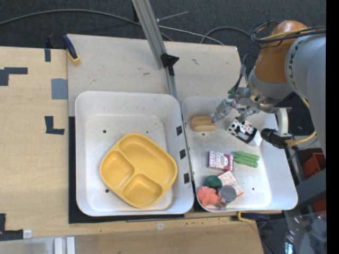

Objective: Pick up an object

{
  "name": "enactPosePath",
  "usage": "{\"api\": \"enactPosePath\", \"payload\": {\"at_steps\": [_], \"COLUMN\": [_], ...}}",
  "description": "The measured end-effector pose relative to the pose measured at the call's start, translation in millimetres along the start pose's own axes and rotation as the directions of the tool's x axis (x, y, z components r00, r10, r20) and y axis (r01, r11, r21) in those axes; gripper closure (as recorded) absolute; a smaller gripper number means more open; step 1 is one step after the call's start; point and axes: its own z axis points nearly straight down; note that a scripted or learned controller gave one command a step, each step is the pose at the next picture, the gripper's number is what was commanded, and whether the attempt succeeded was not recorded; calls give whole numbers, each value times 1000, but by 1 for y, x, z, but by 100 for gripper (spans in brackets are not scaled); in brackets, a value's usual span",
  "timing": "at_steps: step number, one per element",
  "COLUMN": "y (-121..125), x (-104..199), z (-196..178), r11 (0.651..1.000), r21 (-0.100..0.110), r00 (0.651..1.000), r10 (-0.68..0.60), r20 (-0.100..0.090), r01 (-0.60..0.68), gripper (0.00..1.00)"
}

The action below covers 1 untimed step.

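Hand (229, 110) near right bin's (275, 194) far rim

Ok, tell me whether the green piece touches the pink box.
Apart. The camera view shows a thin strip of white bin floor between the green piece and the pink box beside it.

Left bin (85, 142): yellow divided tray (139, 169). Right bin (275, 184): tan block (202, 123) near top, end effector (229, 110) just beside it; pink carton (220, 161), green piece (245, 159), small cluster at front edge.
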Motion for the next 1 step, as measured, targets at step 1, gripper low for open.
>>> {"api": "enactPosePath", "payload": {"at_steps": [1], "y": [2], "x": [5], "z": [43], "r11": [1000], "r21": [-7], "r00": [1000], "r10": [0], "r20": [2], "r01": [0], "gripper": [0]}}
